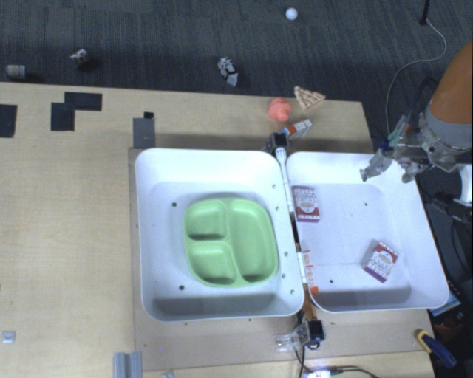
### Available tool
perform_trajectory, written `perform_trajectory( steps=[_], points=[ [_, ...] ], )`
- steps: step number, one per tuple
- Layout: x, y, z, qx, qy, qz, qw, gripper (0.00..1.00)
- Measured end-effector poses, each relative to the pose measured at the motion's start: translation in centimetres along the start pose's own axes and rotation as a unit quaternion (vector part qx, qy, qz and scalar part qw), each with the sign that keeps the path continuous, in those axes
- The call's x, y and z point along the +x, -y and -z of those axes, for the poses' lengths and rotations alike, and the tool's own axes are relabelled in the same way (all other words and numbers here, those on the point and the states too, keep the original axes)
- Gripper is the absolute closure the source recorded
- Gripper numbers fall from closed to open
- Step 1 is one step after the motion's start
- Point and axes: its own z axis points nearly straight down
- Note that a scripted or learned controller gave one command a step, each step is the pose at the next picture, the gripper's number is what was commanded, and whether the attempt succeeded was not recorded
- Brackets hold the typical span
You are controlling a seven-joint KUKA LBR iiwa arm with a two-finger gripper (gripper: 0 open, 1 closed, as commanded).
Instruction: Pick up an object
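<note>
Pale wooden worktop point(66, 244), far to the left of the end effector, carries black rectangular patches near its back edge.

Left shallow white plastic bin point(151, 221), well to the left of the end effector and lower in frame. In it lies a light green plastic plate with three compartments point(230, 241), flat, roughly centred on the bin floor.

Past the worktop's back edge, on the dark carpet, a few small bits of debris; a small white ball point(291, 13) sits up and to the left of the end effector.

On the worktop just behind the bins: a small salmon-pink round object point(279, 110) and a tan wedge-shaped piece point(309, 97), both up-left of the end effector, well apart from it.

Right shallow white plastic bin point(417, 291), its far right corner lying under the end effector. Two small flat packets inside. One red-and-white rectangular packet point(305, 203) lies against the bin's left wall, down-left of the end effector, well apart from it. A second red-and-white packet point(380, 261), tilted, lies on the bin floor toward the near right, below the end effector and clear of it.

End effector point(390, 165) at the far right, over the back right corner of the right bin. The two fingers stand apart, open, with nothing between them. Grey arm with orange band point(452, 96) runs off to the right above it.
</note>
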Motion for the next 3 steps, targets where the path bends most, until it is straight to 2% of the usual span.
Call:
perform_trajectory(
  steps=[1, 2, 3],
  points=[
    [2.0, 1.2, -12.1, -0.001, 0.0, 0.0, 1.0, 0.0],
    [3.0, 12.5, -12.0, -0.001, 0.001, -0.002, 1.0, 0.0],
    [3.0, 12.3, -10.8, -0.005, 0.001, -0.001, 1.0, 1.0]
  ],
)
